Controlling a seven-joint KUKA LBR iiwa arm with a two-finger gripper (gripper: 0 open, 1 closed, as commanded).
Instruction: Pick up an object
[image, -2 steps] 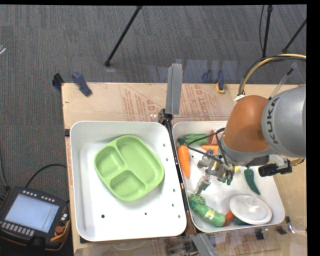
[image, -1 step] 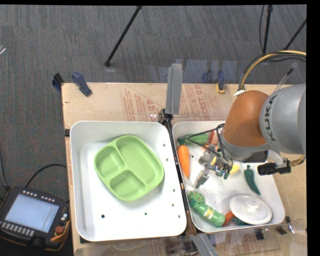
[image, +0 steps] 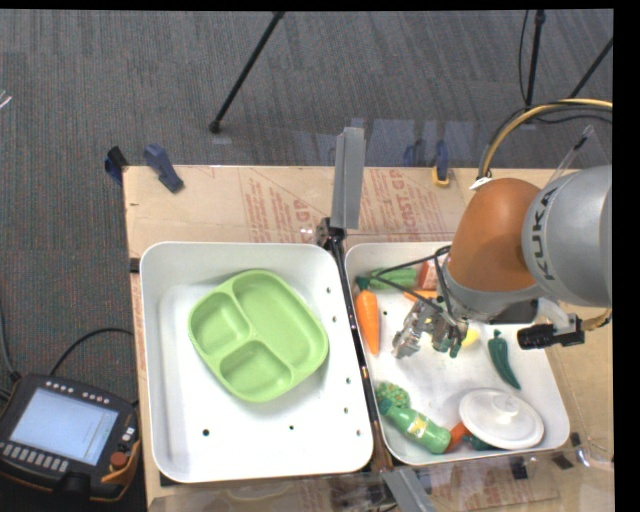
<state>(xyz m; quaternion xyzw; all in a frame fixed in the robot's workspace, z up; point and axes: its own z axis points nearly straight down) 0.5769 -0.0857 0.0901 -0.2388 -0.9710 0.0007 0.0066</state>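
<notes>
The tabletop (image: 230, 200) carries two shallow white bins side by side. The left bin (image: 170, 270) contains one item: a light green divided plate (image: 258, 335) with three compartments, lying flat and turned at an angle near the bin's centre. The right bin (image: 550, 400) contains several items. An orange carrot (image: 369, 320) lies lengthwise along the left wall. Above it, a green and orange piece (image: 400, 277) lies near the far wall, partly hidden by the arm. A dark green pepper (image: 503, 360) lies toward the right side. A white round lid with a knob (image: 501, 418) rests at the near right corner. A green bottle with a yellow and red label (image: 412, 420) lies on its side along the near wall, its cap toward the carrot. The gripper (image: 430, 332) hangs over the middle of the right bin, between carrot and pepper; whether its fingers are spread or closed cannot be judged from this angle, and no object is seen between them. A teach pendant (image: 65, 430) sits beside the bench at lower left.
</notes>
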